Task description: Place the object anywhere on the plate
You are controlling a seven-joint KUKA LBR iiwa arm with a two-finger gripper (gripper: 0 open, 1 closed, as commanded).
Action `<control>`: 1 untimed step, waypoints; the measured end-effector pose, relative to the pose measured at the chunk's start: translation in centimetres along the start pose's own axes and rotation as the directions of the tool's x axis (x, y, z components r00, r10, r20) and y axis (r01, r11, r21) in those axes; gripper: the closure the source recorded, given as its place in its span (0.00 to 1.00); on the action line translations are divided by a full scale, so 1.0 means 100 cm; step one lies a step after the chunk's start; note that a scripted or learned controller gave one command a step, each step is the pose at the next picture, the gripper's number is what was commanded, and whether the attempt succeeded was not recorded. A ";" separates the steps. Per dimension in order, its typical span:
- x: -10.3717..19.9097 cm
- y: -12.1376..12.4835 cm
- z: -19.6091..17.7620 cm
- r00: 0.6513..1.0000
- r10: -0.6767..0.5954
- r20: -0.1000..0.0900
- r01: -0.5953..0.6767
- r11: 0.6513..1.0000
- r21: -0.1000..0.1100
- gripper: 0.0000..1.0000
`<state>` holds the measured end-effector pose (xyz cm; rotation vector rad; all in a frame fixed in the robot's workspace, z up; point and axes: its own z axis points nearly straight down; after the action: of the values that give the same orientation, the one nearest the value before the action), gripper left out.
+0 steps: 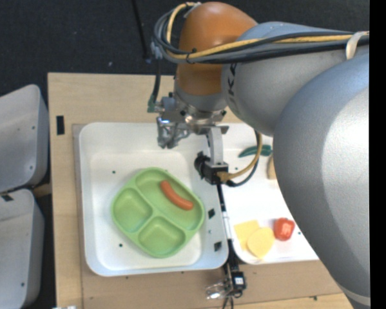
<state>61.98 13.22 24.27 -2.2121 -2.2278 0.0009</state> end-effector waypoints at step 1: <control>-0.016 0.008 -0.007 1.000 0.007 0.001 -0.007 1.000 -0.003 1.00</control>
<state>62.84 11.64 25.01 -2.2218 -2.2222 -0.0011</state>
